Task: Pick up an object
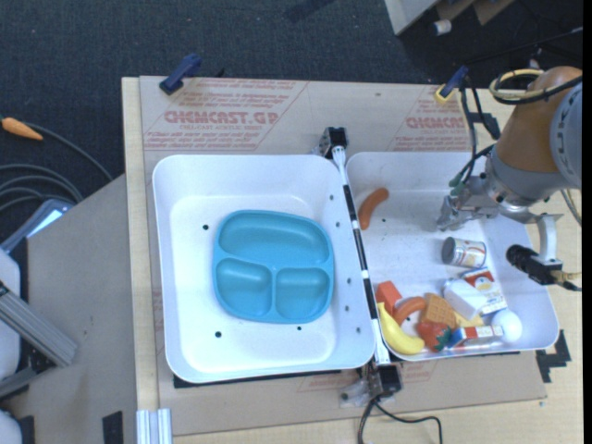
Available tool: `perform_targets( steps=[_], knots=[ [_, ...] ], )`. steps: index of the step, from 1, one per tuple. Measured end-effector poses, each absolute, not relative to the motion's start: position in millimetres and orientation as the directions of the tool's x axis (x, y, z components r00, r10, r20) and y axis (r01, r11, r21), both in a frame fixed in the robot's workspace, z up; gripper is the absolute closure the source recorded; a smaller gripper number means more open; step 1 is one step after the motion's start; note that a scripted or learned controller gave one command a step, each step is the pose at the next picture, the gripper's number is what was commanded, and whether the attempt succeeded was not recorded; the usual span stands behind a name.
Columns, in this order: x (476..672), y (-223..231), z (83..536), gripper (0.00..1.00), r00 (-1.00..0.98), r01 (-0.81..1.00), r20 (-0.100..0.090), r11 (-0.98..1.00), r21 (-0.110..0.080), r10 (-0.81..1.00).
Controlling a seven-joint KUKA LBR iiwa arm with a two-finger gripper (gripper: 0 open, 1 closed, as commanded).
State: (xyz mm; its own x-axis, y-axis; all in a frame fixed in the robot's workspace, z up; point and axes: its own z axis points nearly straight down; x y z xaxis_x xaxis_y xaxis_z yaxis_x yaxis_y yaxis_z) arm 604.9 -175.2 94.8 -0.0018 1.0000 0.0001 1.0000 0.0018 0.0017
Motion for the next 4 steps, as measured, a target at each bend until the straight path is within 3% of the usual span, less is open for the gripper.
perform_targets(
  steps=[1,2,3,4],
  knots=[
    [604.9,-175,95,0.00,-0.002,1.000,0.000,0.002,0.001,1.000],
    [595.5,-187,85,0.00,0.000,1.000,0.001,0.000,-0.002,1.000],
    [666.6,-180,85,0.00,-0.002,1.000,0.000,0.002,0.001,1.000],
    [580.6,-164,84,0.00,0.000,1.000,0.001,0.000,-0.002,1.000]
  ],
)
